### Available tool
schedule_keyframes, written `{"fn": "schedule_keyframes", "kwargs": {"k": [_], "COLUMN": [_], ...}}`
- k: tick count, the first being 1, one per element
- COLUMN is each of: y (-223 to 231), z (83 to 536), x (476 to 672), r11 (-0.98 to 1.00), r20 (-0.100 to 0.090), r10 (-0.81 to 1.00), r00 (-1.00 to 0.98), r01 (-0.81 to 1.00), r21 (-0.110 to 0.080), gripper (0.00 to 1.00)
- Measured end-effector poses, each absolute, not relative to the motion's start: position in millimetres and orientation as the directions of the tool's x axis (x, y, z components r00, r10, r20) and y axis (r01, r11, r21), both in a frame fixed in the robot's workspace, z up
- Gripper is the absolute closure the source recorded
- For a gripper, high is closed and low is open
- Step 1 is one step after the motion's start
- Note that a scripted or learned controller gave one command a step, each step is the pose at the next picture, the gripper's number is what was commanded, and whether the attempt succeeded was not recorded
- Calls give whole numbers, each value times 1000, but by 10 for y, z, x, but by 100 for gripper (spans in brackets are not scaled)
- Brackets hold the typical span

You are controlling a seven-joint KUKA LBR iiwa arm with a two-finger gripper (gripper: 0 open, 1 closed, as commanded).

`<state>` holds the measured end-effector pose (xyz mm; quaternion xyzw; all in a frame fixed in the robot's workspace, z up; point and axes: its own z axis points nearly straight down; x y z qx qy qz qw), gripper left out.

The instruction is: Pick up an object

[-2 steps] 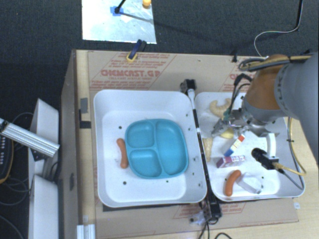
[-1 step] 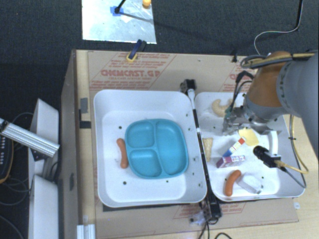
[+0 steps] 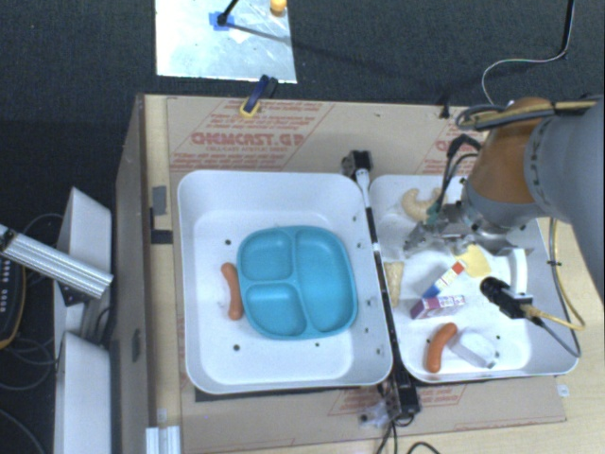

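Cannot tell whether the tool (image 3: 435,233) is released or clenched, with its tip lost among dark metal parts under the grey and orange wrist; nothing to be made out in its grasp. Hangs low over the far half of the right bin (image 3: 565,350), with several candidates close by. Closest of these, just beyond the tool and a little to its left in the picture: a cream curved piece (image 3: 414,202), apparently touching or nearly touching the tool, though hard to say which. Probably a light moulded toy, stiff and smooth, so likely to slip or roll out of a pinch; best taken across the thick middle of the curve, not at a tapering end. Just to the nearer right of the tool, a yellow block (image 3: 474,261), flat-faced and probably easy to grip on two opposite sides. Nearer to the camera than the tool, a small purple and white box (image 3: 442,293), light and likely crushable, so asking for a gentle squeeze across its narrow width. Well apart from the tool, at the near edge of the same bin, an orange sausage (image 3: 440,345) beside a clear wrapped piece (image 3: 475,352); the sausage round and apt to roll, best taken across its middle. Far from the tool, in the left bin (image 3: 203,197), a blue divided plate (image 3: 295,282) and a second sausage (image 3: 231,291) just beside it.
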<state>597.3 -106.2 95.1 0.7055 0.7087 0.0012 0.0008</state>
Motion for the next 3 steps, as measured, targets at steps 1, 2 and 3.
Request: {"fn": "schedule_keyframes", "kwargs": {"k": [1, 2, 3], "y": [-1069, -1082, -1592], "z": [841, 842, 849], "x": [5825, 5005, 5722], "r11": [1, 0, 2], "r20": [-1, 0, -2], "r10": [1000, 1000, 1000], "r00": [-1, 0, -2], "r01": [1000, 1000, 1000], "r21": [0, 0, 3], "gripper": [0, 0, 0]}}
